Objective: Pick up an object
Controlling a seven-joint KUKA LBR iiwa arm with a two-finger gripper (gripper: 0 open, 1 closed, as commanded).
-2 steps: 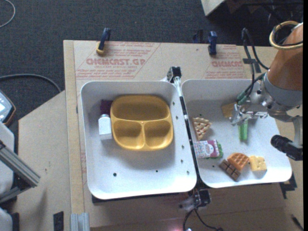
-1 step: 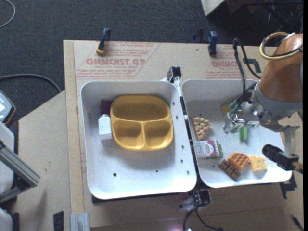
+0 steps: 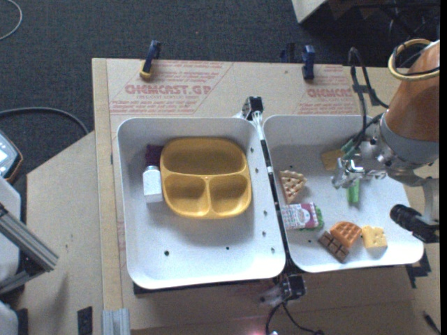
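**A:** Where is the end effector (image 3: 347,175), and what is it doing?

**B:** It hangs low over the right-hand shallow white plastic bin (image 3: 405,257), near its upper middle. Whether it is wide or narrow I cannot tell; metal parts blur together. Nothing is visibly held. I judge this the approach step of a pick.

**A:** What is closest to it?

**B:** A slim green stick-shaped toy (image 3: 354,191) lies just below it, and a small tan block (image 3: 331,159) just beside it. The next move likely calls for a straight descent onto one of them.

**A:** What else is in that bin?

**B:** A waffle-patterned pizza-slice toy (image 3: 292,184), a pink and green carton (image 3: 302,216), a brown waffle toy (image 3: 341,237) and a yellow cheese wedge (image 3: 374,238).

**A:** And the other bin?

**B:** The left-hand white bin (image 3: 195,264) holds a yellow three-compartment plastic tray (image 3: 205,176), with a small white bottle (image 3: 152,183) touching its left edge and a dark purple item (image 3: 154,152) beside it.
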